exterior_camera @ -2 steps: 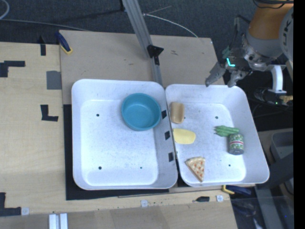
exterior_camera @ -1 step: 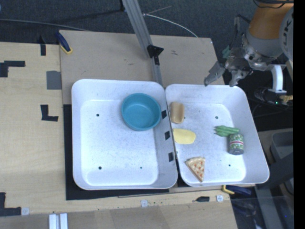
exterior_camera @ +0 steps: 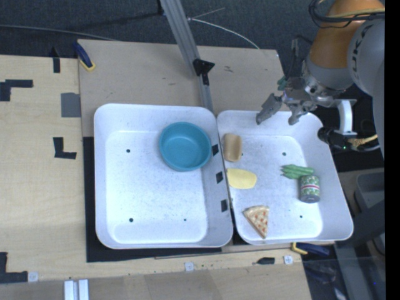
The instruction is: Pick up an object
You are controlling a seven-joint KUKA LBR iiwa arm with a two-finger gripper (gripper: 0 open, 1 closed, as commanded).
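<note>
Grey arm enters from right, orange band uppermost; gripper points down-left, fingers spread apart, nothing between.

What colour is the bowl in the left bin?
The bowl is blue, plain with no pattern; the camera view shows it clearly.

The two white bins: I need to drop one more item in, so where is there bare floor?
The left white bin is mostly bare in front of and left of the round blue bowl. The right white bin is crowded: tan bread roll, yellow oval piece, pizza slice, green can. Its middle strip stays bare.
</note>
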